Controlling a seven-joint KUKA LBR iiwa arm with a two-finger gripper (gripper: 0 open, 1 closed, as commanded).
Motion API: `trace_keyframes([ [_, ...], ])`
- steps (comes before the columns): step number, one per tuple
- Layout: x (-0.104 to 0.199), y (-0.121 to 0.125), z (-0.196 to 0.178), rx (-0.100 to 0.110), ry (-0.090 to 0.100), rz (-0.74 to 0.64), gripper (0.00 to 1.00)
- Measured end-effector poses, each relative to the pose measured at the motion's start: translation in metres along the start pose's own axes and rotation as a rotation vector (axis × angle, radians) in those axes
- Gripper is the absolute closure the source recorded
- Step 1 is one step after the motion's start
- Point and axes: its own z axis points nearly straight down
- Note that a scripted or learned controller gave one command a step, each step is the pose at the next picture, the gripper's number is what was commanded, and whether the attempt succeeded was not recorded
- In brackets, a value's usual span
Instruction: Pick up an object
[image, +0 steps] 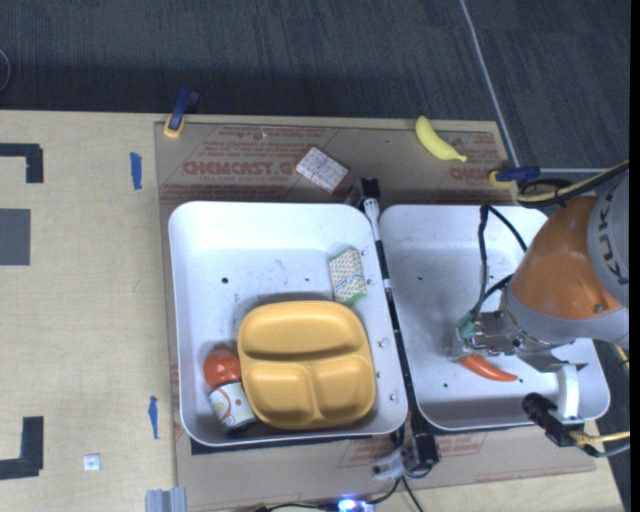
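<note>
The pincer (478, 344) is lowered into the right bin (440, 300), just above an orange carrot (488, 369); whether it is spread or pressed together cannot be told. The reaching step is judged in hand; a firm pinch and lift are called for next. "CHEMCAST" is printed on the cardboard (225, 168) behind the bins
</note>
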Motion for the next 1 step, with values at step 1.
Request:
trace_keyframes([
  [1,0.1002,0.0517,-0.0781,0.012,0.002,-0.002,1.00],
])
